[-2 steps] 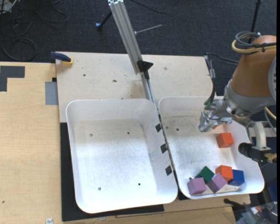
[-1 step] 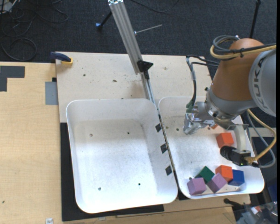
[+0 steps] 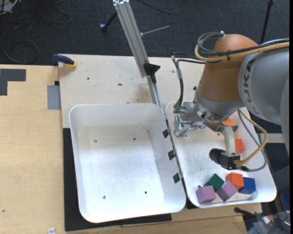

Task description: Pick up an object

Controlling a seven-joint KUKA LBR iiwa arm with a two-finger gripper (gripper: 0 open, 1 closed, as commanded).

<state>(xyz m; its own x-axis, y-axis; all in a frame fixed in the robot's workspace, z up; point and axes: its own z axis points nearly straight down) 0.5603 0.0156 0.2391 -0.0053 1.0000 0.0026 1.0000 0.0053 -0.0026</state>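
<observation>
The robot's gripper (image 3: 184,126) hangs over the upper left of the right bin (image 3: 195,179), close by the wall it shares with its neighbour. Whether the gripper is spread or closed cannot be made out from this angle, and no object can be seen in it. The grey arm (image 3: 263,82), with its orange band (image 3: 224,77), reaches in from the right and covers much of the bin's upper half, cables looping around the wrist.

The objects on offer lie well apart from the gripper, huddled in the bin's near corner: a purple block (image 3: 205,194) and a second purple block (image 3: 227,190) at the front, a green block (image 3: 216,181) behind them, an orange block (image 3: 235,179) and a blue block (image 3: 248,185) toward the right wall. They sit touching or nearly so, probably because the bin's sloping sides gather loose pieces into the corner. Another small orange piece (image 3: 239,144) shows beside the arm, farther up the bin.

The left bin (image 3: 83,130) holds nothing but specks. A slanted metal rail (image 3: 134,38) rises behind the two bins, mounted on the wooden bench (image 3: 24,155).

Judged from this position, the pick has yet to be made; the gripper would need to travel down the bin to the cluster.
</observation>
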